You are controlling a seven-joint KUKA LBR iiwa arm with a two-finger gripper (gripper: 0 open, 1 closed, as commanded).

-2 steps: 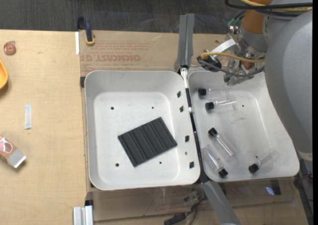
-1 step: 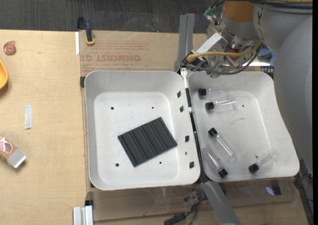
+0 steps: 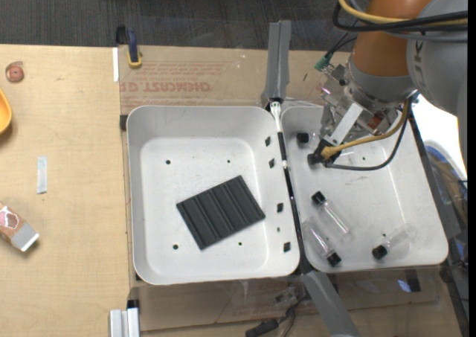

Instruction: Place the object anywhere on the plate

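Bright, even overhead light; sharp.

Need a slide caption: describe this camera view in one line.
KUKA arm hovers over the right bin of clear vials; dark ribbed plate lies in left bin.

Smooth grey arm [image 3: 446, 30], rounded glossy orange band [image 3: 401, 1] above the wrist, yellow and black cables [image 3: 348, 8] looped alongside

Open floor rings the dark ribbed plate [image 3: 221, 211], which lies askew at the middle of the left bin [image 3: 186, 153]. In the right bin [image 3: 387, 194], the grey arm [image 3: 446, 38] overhangs the far end. A clear vial [image 3: 328, 211], a second vial [image 3: 321, 244] and a third vial [image 3: 392, 245] crowd the near side, with bare floor between them and the arm.
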